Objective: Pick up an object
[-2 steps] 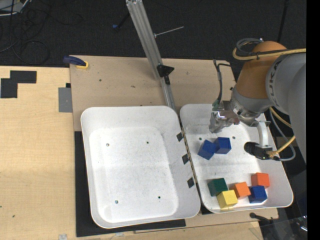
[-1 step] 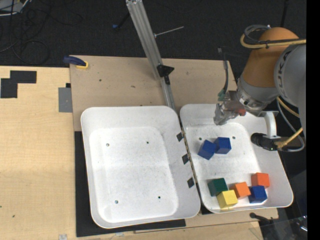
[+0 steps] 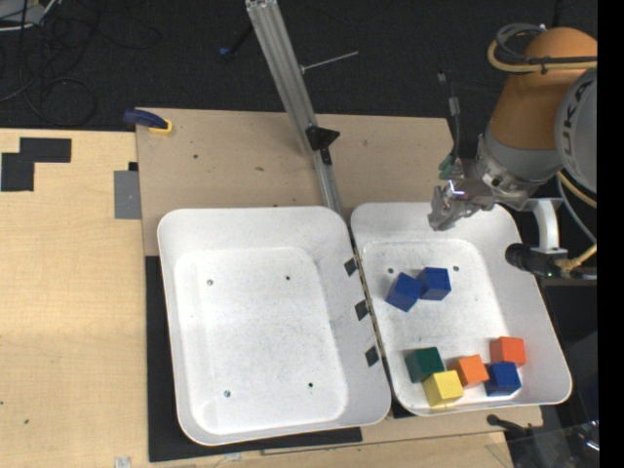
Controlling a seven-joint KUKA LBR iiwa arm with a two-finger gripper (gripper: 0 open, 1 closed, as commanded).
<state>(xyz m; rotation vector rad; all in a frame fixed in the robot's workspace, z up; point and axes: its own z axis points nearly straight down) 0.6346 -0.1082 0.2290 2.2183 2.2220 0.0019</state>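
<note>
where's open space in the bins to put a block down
The left bin has a bare floor wall to wall. In the right bin, free floor lies between the two blue cubes and the front cluster. That front corner is crowded.

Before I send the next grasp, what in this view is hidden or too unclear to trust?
- Pincer, camera view: too small and blurred over the right bin's far rim to tell whether it is open or shut.
- Two blue cubes: whether they touch or just overlap is unclear from this slant.
- Front cluster: the yellow cube partly hides the green cube.
- Arm: cut off by the right edge.
</note>
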